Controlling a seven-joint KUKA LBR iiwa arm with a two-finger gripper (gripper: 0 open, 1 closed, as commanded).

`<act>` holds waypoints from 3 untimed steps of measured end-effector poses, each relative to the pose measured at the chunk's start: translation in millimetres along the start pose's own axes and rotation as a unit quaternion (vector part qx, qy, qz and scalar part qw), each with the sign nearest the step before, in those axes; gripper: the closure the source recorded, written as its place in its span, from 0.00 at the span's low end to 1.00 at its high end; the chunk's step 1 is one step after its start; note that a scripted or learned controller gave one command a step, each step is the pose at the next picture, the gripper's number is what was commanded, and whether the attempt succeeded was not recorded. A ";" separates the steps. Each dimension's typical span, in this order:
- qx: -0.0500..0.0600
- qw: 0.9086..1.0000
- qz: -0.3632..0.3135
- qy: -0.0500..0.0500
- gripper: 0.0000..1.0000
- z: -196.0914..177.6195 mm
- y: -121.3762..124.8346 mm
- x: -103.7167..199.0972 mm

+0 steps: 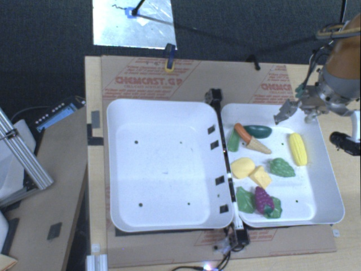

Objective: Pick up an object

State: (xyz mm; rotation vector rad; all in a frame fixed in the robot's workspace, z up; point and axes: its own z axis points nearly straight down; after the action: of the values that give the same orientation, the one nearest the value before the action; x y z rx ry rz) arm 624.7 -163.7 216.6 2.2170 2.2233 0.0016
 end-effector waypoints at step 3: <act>-0.006 1.000 -0.001 -0.001 1.00 103.0 42.2 77.7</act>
State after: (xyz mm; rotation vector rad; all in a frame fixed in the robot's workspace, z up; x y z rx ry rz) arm 666.9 -86.0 113.7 2.2074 2.2202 0.0122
